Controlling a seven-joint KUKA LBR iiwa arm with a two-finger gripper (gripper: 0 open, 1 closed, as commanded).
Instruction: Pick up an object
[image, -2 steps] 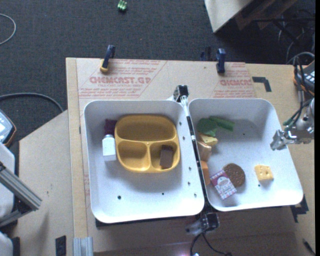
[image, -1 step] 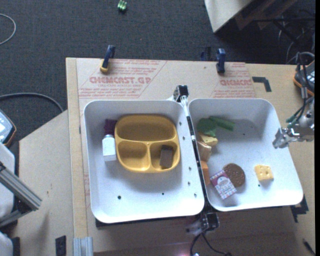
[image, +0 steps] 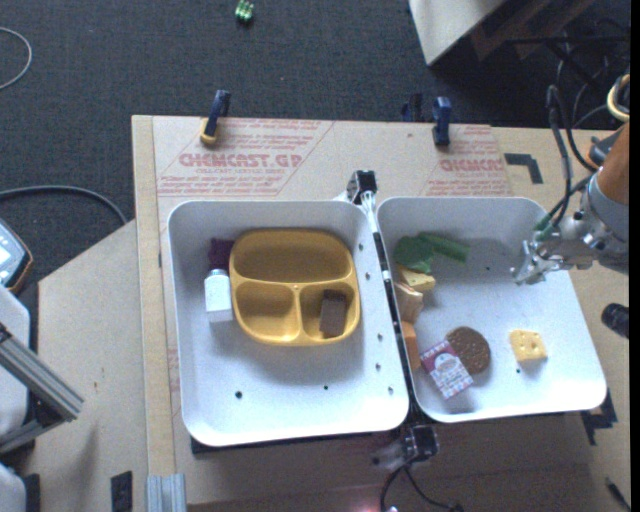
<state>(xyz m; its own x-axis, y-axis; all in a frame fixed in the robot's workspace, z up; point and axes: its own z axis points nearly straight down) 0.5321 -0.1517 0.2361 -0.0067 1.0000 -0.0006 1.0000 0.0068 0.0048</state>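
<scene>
The right bin (image: 480, 215) holds a green leafy piece (image: 430, 250), a pale yellow block (image: 415, 282), a brown round cookie (image: 468, 350), a red and white packet (image: 446, 368) and a yellow cheese wedge (image: 528, 345). My gripper (image: 535, 262) hangs over the right bin's far right part, above and a little right of the cheese wedge, with nothing seen between its fingers. The left bin (image: 190, 330) holds a yellow divided tray (image: 290, 260) with a brown block (image: 333, 313) in its near right compartment.
A white bottle (image: 218, 296) and a dark purple item (image: 221, 250) lie beside the tray at the left. An orange piece (image: 411, 345) rests against the divider between the bins. Clamps (image: 214, 115) (image: 440, 118) hold the board's far edge. Cables hang at the right.
</scene>
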